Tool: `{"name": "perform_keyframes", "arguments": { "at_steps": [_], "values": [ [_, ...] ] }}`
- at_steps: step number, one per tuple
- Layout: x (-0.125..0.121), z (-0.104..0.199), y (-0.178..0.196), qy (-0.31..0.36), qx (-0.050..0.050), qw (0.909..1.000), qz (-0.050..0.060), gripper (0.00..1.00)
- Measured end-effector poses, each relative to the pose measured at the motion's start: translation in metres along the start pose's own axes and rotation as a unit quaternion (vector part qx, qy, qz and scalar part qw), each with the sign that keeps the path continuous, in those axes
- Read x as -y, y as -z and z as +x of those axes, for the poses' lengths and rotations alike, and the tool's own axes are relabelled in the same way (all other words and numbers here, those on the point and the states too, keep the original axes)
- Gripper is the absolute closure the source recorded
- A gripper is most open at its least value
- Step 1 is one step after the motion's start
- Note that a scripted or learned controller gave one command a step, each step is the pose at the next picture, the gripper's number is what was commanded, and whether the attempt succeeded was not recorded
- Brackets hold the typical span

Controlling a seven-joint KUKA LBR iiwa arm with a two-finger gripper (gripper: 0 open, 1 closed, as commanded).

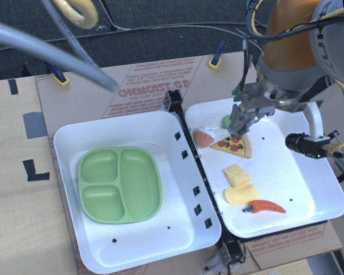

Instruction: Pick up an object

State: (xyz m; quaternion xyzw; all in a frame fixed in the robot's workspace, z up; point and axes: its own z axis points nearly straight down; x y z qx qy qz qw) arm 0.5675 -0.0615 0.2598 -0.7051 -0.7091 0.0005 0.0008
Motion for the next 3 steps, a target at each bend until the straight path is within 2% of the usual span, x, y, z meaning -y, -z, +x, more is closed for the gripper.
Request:
{"name": "perform_keyframes", "arguments": {
  "at_steps": [2, 3],
  "values": [
    [-0.002, 0.100, 0.003, 0.000, 0.000, 1.0000, 0.000, 1.00],
    [-0.006, 0.147, -0.015, 0.000, 0.000, 1.0000, 0.001, 1.00]
  ]
}}
